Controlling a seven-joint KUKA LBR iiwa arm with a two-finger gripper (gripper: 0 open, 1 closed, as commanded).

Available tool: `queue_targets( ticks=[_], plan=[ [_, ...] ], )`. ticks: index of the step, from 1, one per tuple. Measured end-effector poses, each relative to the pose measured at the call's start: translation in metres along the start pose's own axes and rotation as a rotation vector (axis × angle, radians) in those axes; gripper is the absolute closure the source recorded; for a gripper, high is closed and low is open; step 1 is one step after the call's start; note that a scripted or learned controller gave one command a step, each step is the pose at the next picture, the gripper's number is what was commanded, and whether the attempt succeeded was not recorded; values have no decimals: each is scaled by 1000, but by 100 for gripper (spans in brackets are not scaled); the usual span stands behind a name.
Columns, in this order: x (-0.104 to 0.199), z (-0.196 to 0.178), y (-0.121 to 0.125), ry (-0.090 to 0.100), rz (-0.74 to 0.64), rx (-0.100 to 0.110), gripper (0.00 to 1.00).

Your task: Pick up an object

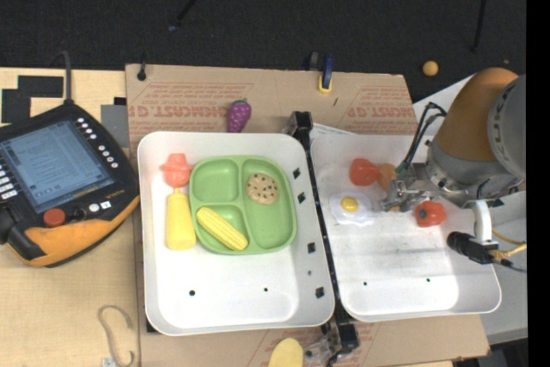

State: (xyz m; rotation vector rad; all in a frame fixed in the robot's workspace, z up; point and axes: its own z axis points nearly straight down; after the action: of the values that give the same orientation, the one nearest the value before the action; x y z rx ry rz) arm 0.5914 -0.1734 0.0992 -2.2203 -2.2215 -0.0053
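In the right bin (pixel 412 288) lie a fried egg toy (pixel 349 206), an orange-red piece (pixel 363 172) and a red tomato-like toy (pixel 430 212). My gripper (pixel 397 199) reaches in from the right and hangs low between the orange-red piece and the red toy, just right of the egg. Its fingers are too small and dark to read. I see nothing clearly held between them.
The left bin (pixel 223 288) holds a green divided plate (pixel 242 204) with a corn cob (pixel 222 229) and a cookie (pixel 261 188), plus a yellow bottle (pixel 179 220) and a pink toy (pixel 175 170). A purple grape toy (pixel 238 114) lies behind it. A teach pendant (pixel 56 176) sits at left.
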Motion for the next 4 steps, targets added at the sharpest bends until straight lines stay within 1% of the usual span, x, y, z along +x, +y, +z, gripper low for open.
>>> queue_targets(
  ticks=[1,2,3,4],
  plan=[
    [-10,-57,-3,-4,4,-1,100],
    [-9,-102,4,-4,1,-2,100],
    [-10,-130,4,-3,2,1,100],
    [31,-137,-25,-1,-1,4,100]
  ],
)
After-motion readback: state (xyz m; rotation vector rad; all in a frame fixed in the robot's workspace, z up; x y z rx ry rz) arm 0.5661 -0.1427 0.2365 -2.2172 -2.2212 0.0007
